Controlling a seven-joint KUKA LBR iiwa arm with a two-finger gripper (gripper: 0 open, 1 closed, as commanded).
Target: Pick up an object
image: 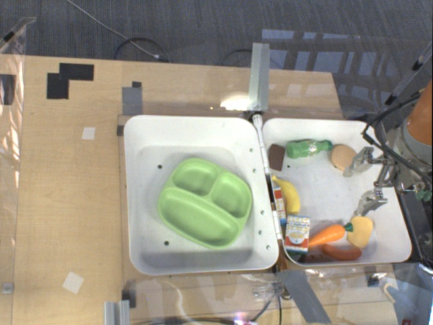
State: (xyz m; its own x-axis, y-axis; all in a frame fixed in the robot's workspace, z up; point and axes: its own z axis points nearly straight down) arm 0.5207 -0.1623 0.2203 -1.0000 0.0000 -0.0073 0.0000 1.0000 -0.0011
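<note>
The right bin [399, 249] holds several toy foods. A green bottle-like item [308, 148] and a tan round piece [343, 157] lie at the back, next to a brown block [276, 157]. A banana [289, 195] and a small carton [297, 233] rest along the left wall. An orange carrot [327, 235], a yellow fruit [361, 231] and a red sausage [342, 253] lie at the front. My gripper [364, 182] hangs over the bin's right side, open, with nothing between its fingers; one fingertip is close to the tan piece, the other just above the yellow fruit.
The left bin [142, 141] contains a green divided plate [205, 200]. A metal post [259, 80] stands behind the wall shared by the two bins. The arm [413, 141] enters from the right.
</note>
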